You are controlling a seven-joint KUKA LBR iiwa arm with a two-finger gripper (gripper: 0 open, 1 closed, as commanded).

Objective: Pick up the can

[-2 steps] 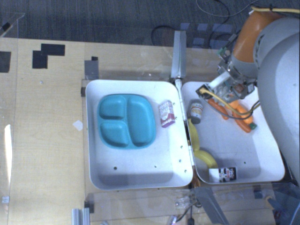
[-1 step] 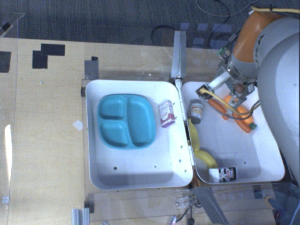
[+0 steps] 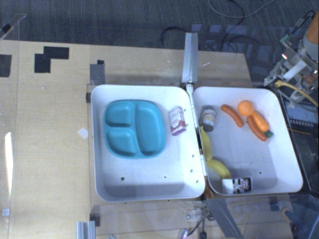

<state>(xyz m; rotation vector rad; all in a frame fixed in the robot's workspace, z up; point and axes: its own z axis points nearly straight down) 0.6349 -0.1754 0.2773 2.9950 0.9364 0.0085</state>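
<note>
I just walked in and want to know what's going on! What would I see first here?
A big blue tray with three sections sits in the left bin. In the right bin, bright orange food lies near the back: a ball-shaped orange, a carrot and a sausage. A yellow banana curves along that bin's left wall, with the small can just behind it.

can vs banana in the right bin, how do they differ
The can is short, cylindrical and grey with a dark label band; the banana is long, curved and yellow. The can sits near the bin's upper left corner, the banana stretches below it along the left wall. Both lie in the right bin, close to the divider.
</note>
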